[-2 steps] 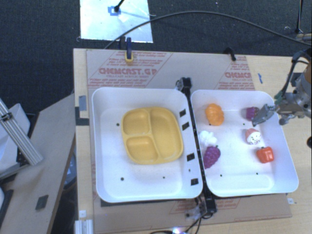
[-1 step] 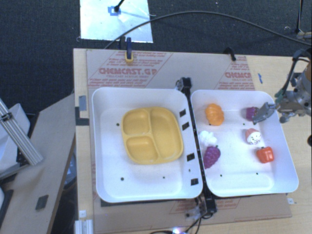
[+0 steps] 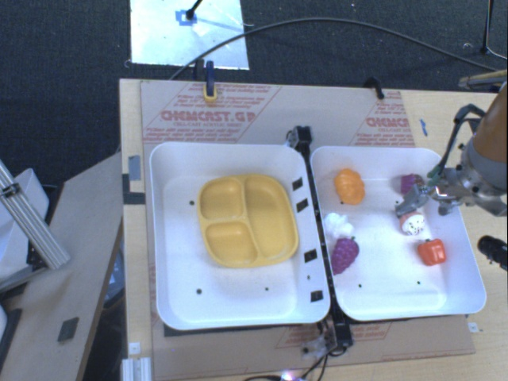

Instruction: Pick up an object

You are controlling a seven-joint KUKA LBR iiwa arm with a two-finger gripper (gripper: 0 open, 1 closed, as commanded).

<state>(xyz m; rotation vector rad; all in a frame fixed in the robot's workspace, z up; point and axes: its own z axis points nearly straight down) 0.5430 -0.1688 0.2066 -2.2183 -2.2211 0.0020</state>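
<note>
wooden worktop (image 3: 262, 113) with two white bins; the right bin (image 3: 460, 292) holds small toy foods. gripper (image 3: 421, 199) hovers over a white toy (image 3: 413, 225), can't tell its opening. probably light, hard, slick plastic; pinch across the middle.

The gripper (image 3: 418, 201) hangs over the right bin's far right part, and just beneath its tip lies a small white rounded object (image 3: 413, 225) with dark marks, seemingly untouched. A red-orange pepper-like piece (image 3: 432, 252) sits just past that, nearer the camera, and a purple-pink item (image 3: 410, 183) lies just behind the tip. Well to the tool's left are an orange fruit (image 3: 349, 186), a white lumpy piece (image 3: 338, 225) and a purple grape cluster (image 3: 344, 254).
</note>
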